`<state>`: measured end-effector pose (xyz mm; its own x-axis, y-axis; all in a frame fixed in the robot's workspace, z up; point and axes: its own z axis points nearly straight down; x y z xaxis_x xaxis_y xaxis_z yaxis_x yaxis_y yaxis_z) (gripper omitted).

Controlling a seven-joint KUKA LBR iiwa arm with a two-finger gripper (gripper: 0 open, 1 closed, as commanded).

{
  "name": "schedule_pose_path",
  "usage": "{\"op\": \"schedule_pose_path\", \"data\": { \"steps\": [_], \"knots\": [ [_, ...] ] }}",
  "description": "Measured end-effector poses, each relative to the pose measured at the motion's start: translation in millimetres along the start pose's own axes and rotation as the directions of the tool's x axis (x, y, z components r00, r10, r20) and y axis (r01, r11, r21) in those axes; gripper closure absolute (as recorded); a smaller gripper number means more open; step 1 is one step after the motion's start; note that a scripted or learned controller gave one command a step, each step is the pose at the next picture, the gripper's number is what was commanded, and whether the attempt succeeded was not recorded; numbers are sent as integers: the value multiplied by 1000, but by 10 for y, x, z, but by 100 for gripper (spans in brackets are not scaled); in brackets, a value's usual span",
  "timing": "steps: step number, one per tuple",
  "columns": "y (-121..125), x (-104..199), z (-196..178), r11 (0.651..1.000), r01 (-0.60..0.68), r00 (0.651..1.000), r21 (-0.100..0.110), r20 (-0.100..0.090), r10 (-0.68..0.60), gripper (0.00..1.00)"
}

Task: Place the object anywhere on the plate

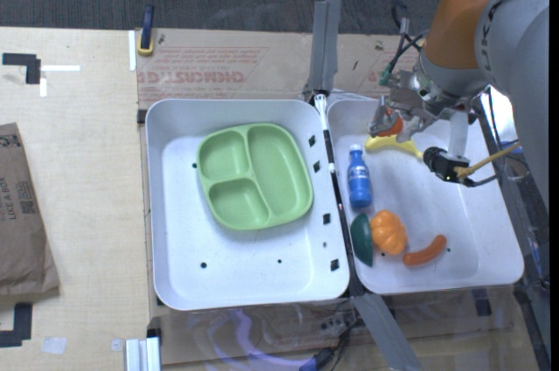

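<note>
Tool [390,118]: it hangs over the far corner of the right bin, at about 2 o'clock in the view, below the orange-banded wrist; whether it is open, closed or gripping cannot be told, as cables and dark parts clutter it.
Arm [489,20]: grey with an orange band, it reaches in from 3 o'clock and bends down toward the right bin's back wall.
Banana [397,145]: a yellow curved piece lies just beneath the tool, touching or very near it; a small orange-red patch shows right beside the tool tip, and what it belongs to cannot be told.
Bottle [358,177]: blue with a white cap, it lies at 7 o'clock from the tool, along the right bin's left wall, cap pointing away from the viewer.
Pumpkin [389,232]: orange and ribbed, it sits at 6 o'clock from the bottle, near the front of the right bin.
Green piece [362,238]: dark green, it rests against the pumpkin's 9 o'clock side, by the bin wall.
Sausage [425,250]: orange-red, it lies at 4 o'clock from the pumpkin, just beside it.
Right bin [463,212]: white and shallow, it holds all these items.
Plate [255,175]: light green with three compartments, it sits in the left bin, tilted, well apart from the tool at 9 o'clock.
Left bin [253,273]: white, it adjoins the right bin.
Bench [79,151]: pale wood, it bears a brown paper bag [22,212] at 9 o'clock.
</note>
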<state>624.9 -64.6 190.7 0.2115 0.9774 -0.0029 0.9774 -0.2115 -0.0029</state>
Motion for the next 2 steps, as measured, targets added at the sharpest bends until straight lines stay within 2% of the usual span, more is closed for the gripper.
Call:
{"op": "schedule_pose_path", "data": {
  "steps": [1,2],
  "knots": [
    [-206,718,-30,996,90,996,0,-1,-90,100],
    [-802,1290,-1,981,192,981,1,0,-192,100]
  ]
}}
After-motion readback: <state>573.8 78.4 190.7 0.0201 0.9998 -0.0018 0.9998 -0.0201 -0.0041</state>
